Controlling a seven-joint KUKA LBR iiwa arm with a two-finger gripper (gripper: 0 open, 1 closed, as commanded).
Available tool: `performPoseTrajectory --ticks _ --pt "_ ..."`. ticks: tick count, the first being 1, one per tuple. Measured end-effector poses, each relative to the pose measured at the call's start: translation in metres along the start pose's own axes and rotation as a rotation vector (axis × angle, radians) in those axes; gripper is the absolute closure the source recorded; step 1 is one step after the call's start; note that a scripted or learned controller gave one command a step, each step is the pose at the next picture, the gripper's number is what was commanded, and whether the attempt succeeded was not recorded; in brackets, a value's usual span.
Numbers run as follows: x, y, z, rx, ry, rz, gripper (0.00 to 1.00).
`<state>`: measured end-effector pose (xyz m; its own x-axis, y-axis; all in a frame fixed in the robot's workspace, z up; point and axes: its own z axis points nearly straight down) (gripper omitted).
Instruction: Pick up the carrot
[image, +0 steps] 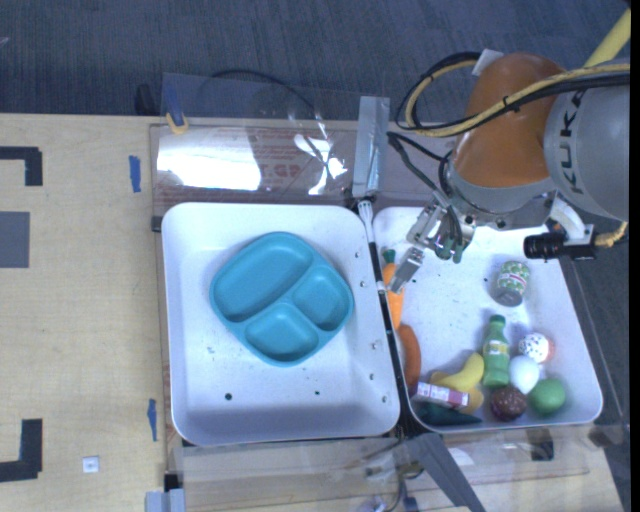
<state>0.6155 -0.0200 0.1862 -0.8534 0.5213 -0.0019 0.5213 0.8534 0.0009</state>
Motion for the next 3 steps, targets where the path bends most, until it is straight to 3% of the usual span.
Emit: performPoseTrajectory --ticks 1,2,3 --pt "-0.031 0.028 0.000 -0.004 -0.006 -0.197 0.00" --pt "0.004 -0.026 0.000 -0.001 -0.001 -0.400 0.00" --pt "-0.011 -0.091 0.039 0.000 0.001 -0.619 0.00"
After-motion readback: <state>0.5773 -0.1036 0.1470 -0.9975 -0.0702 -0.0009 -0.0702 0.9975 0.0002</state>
